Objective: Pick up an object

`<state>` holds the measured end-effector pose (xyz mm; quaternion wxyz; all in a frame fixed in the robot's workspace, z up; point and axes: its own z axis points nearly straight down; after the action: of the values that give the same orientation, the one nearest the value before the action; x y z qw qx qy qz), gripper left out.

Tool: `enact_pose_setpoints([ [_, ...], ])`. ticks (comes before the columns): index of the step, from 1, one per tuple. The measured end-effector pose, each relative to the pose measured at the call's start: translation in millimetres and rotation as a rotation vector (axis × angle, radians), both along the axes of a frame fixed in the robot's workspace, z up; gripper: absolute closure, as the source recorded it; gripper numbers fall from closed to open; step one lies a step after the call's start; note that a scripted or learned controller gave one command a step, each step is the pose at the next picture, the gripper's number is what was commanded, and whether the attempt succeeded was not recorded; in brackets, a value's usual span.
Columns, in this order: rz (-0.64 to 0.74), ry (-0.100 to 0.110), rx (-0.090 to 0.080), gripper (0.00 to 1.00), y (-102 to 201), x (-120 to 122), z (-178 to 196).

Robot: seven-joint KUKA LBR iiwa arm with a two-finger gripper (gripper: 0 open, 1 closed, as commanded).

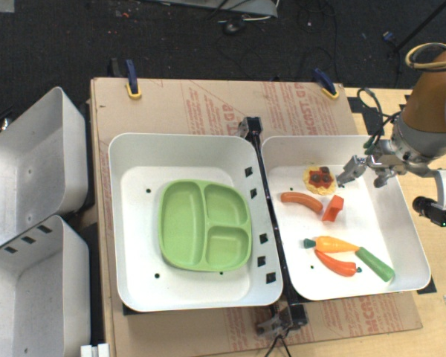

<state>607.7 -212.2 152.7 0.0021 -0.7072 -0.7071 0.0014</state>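
Lying loose in the right bin [401, 222]: a small round pizza-like toy [320, 179], yellow with red and dark topping, near the back; a curved brown-orange sausage [302, 201] just in front of it; a red wedge [332, 209] beside the sausage; nearer the front, an orange carrot [334, 244], a red-orange pepper [336, 263] and a green cucumber [375, 264], close together.

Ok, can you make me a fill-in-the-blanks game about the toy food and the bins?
1. The green tray has ___ sections.
2. The green tray lies in the ___ bin.
3. The sausage lies in the ___ bin.
4. The gripper hovers over the ___ bin.

Missing words: three; left; right; right
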Motion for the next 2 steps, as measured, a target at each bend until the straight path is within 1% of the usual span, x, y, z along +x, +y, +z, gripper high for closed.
enact_pose_setpoints([
  [1,0.004,-0.002,0.0,0.0,3.9,6.9,-46.4],
  [2,0.003,-0.006,-0.001,0.0,4.9,7.7,-59.9],
])
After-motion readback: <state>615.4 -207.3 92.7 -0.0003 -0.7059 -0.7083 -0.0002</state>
